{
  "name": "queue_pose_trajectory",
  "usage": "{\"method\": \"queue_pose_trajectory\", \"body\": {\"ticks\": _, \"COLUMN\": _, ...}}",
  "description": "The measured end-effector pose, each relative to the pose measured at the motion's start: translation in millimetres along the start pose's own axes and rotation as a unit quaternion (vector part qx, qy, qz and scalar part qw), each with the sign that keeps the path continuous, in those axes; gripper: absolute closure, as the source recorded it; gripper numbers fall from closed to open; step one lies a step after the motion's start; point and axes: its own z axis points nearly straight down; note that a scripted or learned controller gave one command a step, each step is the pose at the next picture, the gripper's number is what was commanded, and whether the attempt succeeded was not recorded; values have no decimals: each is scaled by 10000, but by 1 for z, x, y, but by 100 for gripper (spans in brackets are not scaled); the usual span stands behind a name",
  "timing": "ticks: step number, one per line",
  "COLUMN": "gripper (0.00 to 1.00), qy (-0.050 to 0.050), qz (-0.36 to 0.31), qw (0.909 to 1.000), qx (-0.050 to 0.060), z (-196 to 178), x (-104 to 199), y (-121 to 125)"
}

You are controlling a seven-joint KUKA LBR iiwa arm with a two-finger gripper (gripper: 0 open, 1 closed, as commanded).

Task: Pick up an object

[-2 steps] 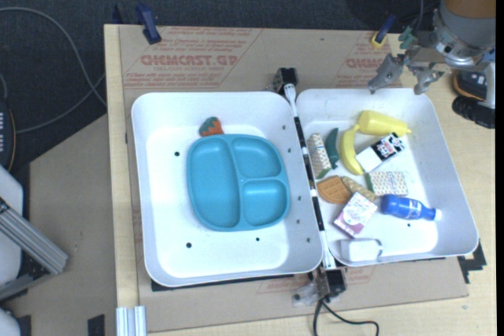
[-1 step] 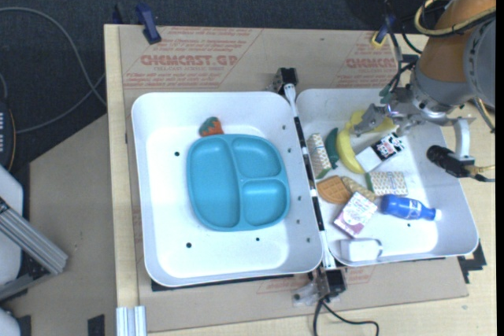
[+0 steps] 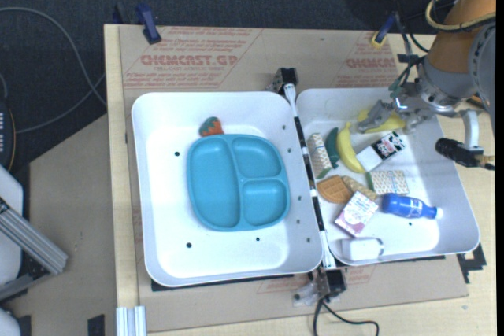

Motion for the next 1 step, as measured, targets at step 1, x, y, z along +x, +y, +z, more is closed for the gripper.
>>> {"method": "queue_pose_trajectory", "body": {"ticks": 1, "gripper": 0, "qy": -22, "qz": 4, "qw": 10000, "qx": -7, "z": 0, "x": 1, "y": 0}}
